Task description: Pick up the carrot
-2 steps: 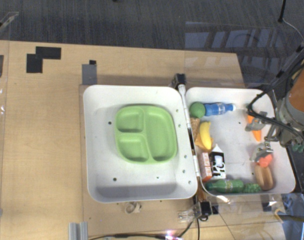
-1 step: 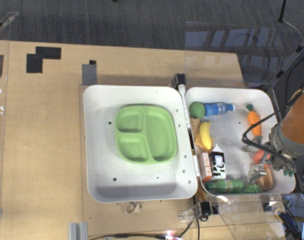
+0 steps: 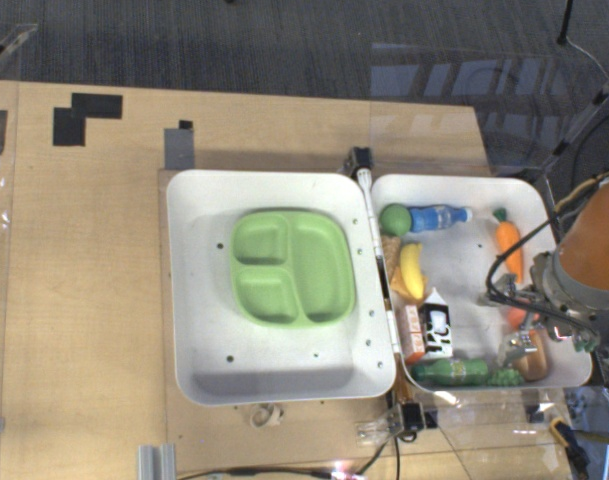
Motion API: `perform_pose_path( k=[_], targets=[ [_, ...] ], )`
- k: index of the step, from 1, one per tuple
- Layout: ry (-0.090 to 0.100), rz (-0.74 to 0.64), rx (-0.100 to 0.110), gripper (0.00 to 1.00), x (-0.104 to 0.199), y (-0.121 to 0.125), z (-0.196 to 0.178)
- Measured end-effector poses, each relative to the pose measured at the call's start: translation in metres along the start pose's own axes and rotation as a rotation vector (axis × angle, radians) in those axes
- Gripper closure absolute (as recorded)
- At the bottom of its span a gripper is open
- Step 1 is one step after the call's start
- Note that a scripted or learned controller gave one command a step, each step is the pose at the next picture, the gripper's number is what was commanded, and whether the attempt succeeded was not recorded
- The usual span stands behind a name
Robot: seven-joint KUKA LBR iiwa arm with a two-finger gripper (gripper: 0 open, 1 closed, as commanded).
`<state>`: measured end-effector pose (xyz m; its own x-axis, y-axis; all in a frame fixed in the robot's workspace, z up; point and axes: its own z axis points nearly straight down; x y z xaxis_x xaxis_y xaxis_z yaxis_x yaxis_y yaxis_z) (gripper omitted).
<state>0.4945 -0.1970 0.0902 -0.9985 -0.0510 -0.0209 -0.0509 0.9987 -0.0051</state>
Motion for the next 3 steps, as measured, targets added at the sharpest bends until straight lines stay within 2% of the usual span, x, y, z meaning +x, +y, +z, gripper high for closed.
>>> perform_pose_path(
  k=[1,2,3],
  targets=[
    [0.005,-0.076,-0.002,0.0,-0.005,0.002,0.0],
    [0.006,0.09,0.002,0.0,-0.006,0.003,0.001],
    [0.007,0.466,0.001,0.0,-0.005,-0.009,0.001]
  ],
)
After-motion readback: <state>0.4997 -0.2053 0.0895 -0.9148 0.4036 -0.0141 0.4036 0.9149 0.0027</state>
